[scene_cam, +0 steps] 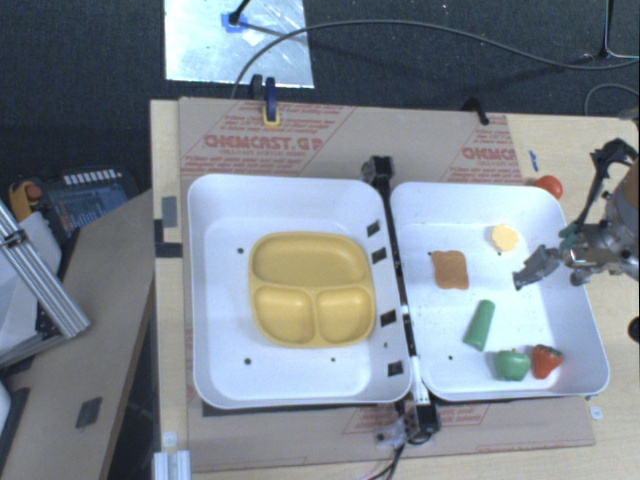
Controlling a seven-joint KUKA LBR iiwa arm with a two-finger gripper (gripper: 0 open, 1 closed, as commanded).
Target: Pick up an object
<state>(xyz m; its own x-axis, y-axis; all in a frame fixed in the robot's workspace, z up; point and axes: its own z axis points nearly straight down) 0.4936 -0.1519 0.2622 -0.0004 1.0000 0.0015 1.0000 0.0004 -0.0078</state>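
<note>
The right bin (575, 313) holds several small items: a yellow round piece (505, 237), a brown toast slice (450, 269), a green cylinder (480, 324), a green pepper (511, 365) and a red-orange item (545, 360). My gripper (553, 272) hangs over the right side of this bin, right of the toast and below the yellow piece. It is open, with nothing between its fingers. One dark finger (528, 270) points left and down.
In the left bin (215, 268) lies a yellow divided tray (310, 288). A red ball (547, 185) sits outside the right bin at its far right corner. A black divider (392, 268) runs between the bins. Cables cross the floor behind.
</note>
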